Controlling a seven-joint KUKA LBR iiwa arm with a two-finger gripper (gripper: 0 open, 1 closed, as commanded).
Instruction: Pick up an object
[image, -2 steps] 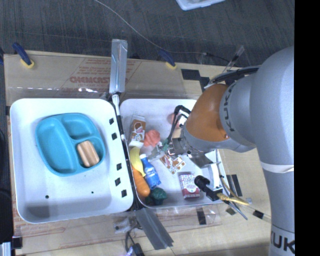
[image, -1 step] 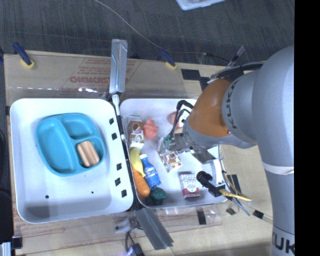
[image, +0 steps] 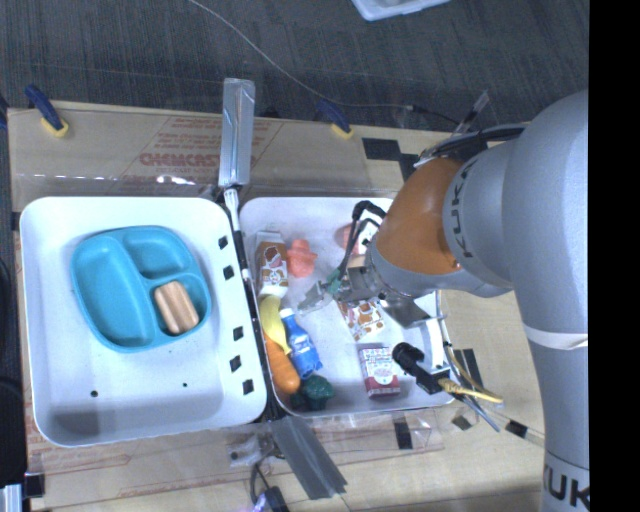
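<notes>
On the bench stand two white bins. The left bin holds a blue divided plate, and in the plate's compartment at about four o'clock lies a brown sausage-like thing.

The right bin holds the loose things that the task could take. Along its wall at nine o'clock lie a brown packet, a yellow banana, a small blue and white bottle, an orange carrot and, toward six o'clock, a dark green thing. Near the middle there are a pink toy, a printed packet and a red and white small box.

The arm reaches over this bin from three o'clock, and its orange band covers much of the far side. The jaws are low near the middle of the bin, between the pink toy and the printed packet. It cannot be told whether they are spread or pressed together, because they are small and dark here, and nothing is clearly between them.

The step in hand seems to be the descent on one thing. To do it well, the arm should choose a thing that lies apart from the others, for example the printed packet or the small box, and put the jaws across its narrow side. The row at nine o'clock is crowded and close to the wall, so a grip there may push neighbours. After closing, a slow straight lift would show if the grip is good.
</notes>
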